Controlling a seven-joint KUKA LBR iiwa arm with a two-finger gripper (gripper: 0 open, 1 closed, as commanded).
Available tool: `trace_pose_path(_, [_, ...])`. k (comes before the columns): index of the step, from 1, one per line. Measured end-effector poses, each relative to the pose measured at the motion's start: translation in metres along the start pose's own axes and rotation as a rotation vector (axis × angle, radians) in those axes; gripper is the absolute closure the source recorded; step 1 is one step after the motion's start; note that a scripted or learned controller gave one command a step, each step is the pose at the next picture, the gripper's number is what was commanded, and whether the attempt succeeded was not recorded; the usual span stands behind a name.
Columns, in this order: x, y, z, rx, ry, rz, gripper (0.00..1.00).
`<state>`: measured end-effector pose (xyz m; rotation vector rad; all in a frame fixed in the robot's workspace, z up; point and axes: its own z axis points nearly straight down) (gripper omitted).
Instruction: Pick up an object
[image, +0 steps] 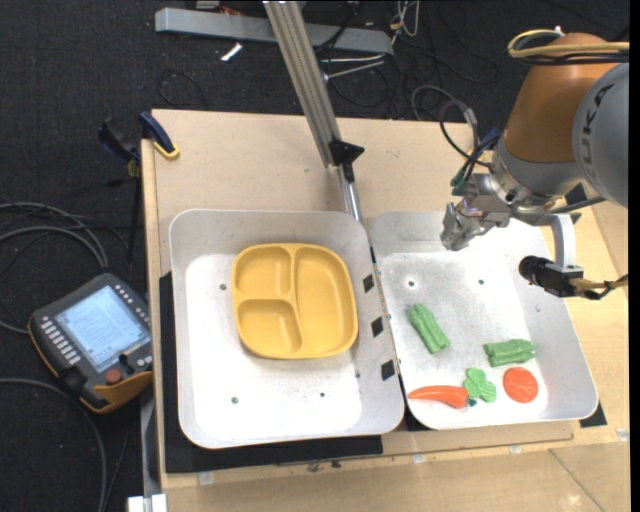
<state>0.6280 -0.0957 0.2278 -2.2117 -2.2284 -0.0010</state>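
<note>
Item: green toy vegetable (428, 328), mid right bin (560, 330). I judge it light, rigid plastic, slick; best gripped across its narrow middle. My pincer (458, 228) hangs above the bin's far edge; open or closed, I cannot tell.

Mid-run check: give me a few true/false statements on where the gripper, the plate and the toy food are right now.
1. The yellow divided plate lies in the left bin. True.
2. The gripper hangs over the left bin. False: it is over the far part of the right bin.
3. The orange carrot lies on the plate. False: it lies in the right bin, near its front edge.
4. The red round piece sits in the right bin. True.
5. The green pieces lie in the right bin. True.
</note>
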Motion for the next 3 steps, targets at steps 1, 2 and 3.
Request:
trace_pose_path(1, [0.055, -0.011, 0.009, 0.001, 0.001, -0.001, 1.00])
trace_pose_path(2, [0.114, -0.023, -0.004, -0.001, 0.001, -0.002, 1.00])
trace_pose_path(3, [0.170, -0.039, 0.005, 0.002, 0.000, -0.001, 1.00])
